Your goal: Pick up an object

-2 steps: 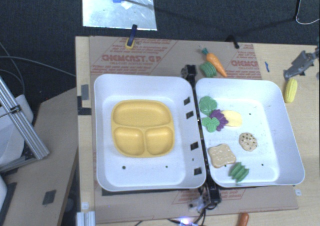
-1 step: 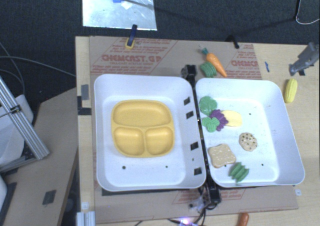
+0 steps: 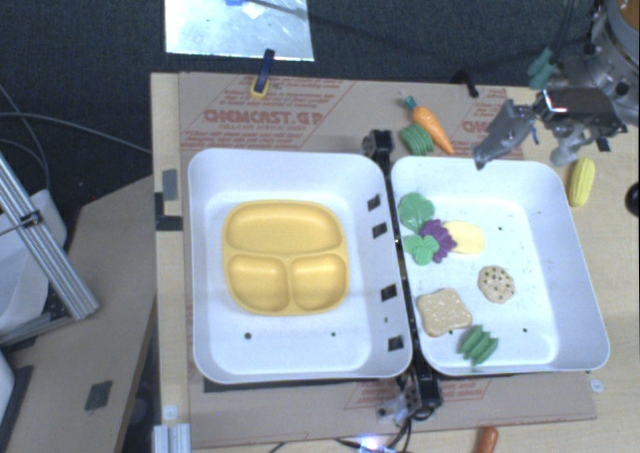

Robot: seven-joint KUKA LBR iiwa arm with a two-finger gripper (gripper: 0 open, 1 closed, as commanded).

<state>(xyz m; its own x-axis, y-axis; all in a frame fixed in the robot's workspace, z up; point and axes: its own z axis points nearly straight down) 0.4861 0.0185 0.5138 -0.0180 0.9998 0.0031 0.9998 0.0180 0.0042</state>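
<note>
1. The hand (image 3: 497, 146) hangs over the far edge of the right bin (image 3: 570, 241), its dark fingers (image 3: 488, 151) pointing down toward the rim; I cannot tell whether they are spread or pressed together, and nothing shows between them
2. Nothing is picked yet, and the hand is not above any object, so a straight descent from here would likely strike the bin's rim or bare floor and come up with nothing
3. Nearest outside the bin lie a carrot (image 3: 432, 123) and a green piece (image 3: 416, 140) on the table (image 3: 300, 111), just beside the bin's far corner; a reach for them risks clipping the rim or the black hinge between the bins
4. Inside the right bin the closest targets are a green leaf (image 3: 415, 209), purple grapes (image 3: 437, 234) and a yellow piece (image 3: 465, 237), touching one another; fingers closing there may catch two at once or push one aside
5. The cookie (image 3: 496, 283), cracker (image 3: 443, 311) and green pods (image 3: 478, 344) lie flat and low on the near half; thin flat shapes may slip out of a pinch
6. A corn cob (image 3: 581, 181) rests outside the right rim, near the arm (image 3: 600, 91), which could knock it
7. The left bin (image 3: 210, 241) holds a yellow tray (image 3: 285, 256), too wide to be a likely grasp
</note>
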